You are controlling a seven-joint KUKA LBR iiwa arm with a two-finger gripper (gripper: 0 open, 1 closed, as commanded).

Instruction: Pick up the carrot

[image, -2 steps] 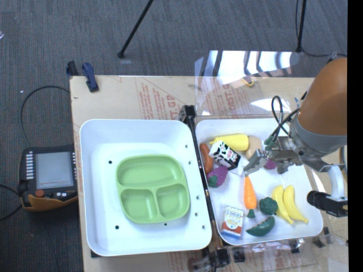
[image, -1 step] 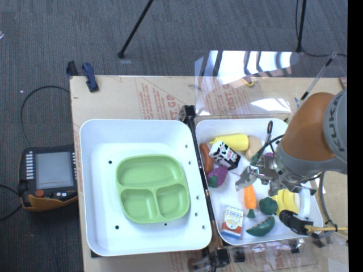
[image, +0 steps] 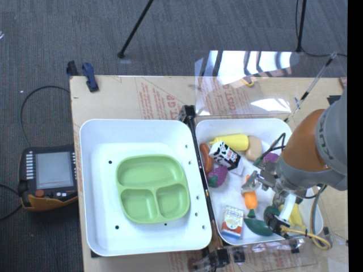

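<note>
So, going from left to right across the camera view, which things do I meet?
Handheld control pendant → green divided plate → purple toy → small carton → carrot → arm's orange band.

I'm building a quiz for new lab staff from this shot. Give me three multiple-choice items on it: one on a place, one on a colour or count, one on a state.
1. Where does the carrot lie?
A. In the right bin
B. On the green tray
C. On the floor

2. How many compartments does the green tray have?
A. Two
B. Three
C. Five

3. How does the carrot stand to the gripper?
A. Lifted high above the bin
B. Down in the bin, just below the gripper
C. Dropped in the left bin

Key: 1 A, the orange piece sits among the toys in the right bin. 2 B, one wide section above two smaller ones. 3 B, it rests on the bin floor beside the arm's tip; whether the fingers grip it cannot be told.
</note>
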